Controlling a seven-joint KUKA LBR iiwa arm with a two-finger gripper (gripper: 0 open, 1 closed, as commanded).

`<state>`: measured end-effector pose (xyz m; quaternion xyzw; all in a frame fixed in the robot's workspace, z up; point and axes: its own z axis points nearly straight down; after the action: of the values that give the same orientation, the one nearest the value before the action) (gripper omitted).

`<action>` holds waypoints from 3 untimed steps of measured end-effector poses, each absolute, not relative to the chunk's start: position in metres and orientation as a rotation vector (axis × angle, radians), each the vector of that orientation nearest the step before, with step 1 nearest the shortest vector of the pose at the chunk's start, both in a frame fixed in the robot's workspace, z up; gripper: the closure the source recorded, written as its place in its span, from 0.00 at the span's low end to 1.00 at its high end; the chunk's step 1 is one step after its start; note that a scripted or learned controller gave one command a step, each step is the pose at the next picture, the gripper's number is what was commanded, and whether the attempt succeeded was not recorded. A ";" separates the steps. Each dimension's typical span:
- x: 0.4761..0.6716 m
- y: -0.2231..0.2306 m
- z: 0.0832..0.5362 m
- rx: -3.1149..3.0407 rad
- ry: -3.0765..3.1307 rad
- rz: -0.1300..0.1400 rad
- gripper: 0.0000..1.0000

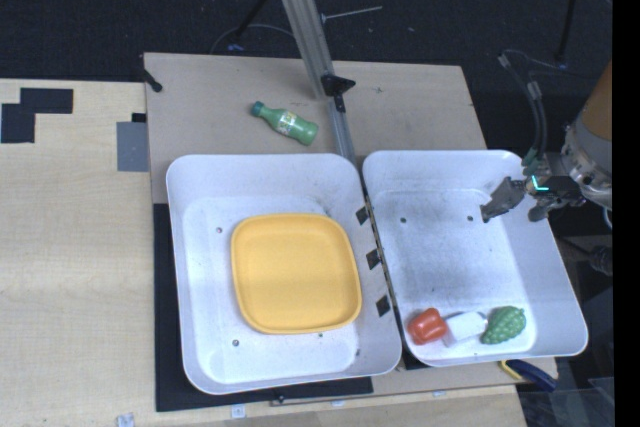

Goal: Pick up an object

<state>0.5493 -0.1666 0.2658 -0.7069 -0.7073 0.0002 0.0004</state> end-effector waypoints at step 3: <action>0.549 -0.169 0.161 -2.217 -2.219 0.005 0.00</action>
<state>0.5492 -0.1689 0.1605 -0.7067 -0.7075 0.0016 0.0024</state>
